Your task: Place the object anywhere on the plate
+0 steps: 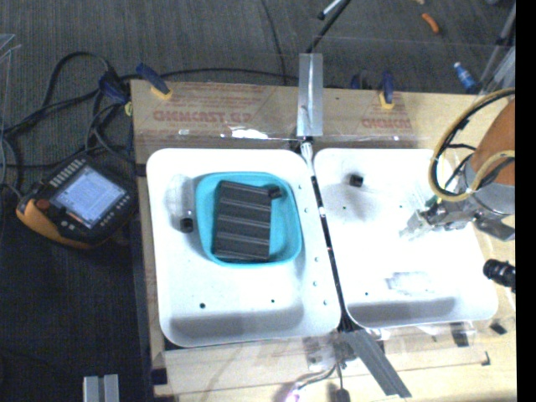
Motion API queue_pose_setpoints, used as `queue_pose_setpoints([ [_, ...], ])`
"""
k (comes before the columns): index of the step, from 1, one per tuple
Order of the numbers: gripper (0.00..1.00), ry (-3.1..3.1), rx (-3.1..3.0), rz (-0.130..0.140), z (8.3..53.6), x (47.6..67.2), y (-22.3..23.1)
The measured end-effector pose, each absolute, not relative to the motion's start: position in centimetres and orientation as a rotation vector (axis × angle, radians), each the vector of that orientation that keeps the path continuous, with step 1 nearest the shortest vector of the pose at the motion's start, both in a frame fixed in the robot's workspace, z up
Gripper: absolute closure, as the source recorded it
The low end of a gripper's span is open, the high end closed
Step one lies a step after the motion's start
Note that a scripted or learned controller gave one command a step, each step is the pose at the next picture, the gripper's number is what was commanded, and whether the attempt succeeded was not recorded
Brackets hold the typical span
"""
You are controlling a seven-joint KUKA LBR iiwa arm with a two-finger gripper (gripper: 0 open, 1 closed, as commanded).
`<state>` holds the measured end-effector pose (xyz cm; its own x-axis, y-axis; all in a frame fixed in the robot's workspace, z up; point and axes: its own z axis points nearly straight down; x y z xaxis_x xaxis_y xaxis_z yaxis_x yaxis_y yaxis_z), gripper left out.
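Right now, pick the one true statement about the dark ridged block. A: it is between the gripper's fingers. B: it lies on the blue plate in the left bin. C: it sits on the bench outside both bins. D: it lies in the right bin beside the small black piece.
B: the dark ridged block lies on the blue plate in the left bin, far from the gripper over the right bin.
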<state>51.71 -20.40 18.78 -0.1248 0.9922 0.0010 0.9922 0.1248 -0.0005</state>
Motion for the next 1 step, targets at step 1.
queue_pose_setpoints([
  [1,0.00,-2.355,-2.077,0.000,18.78,51.71,-20.40],
])
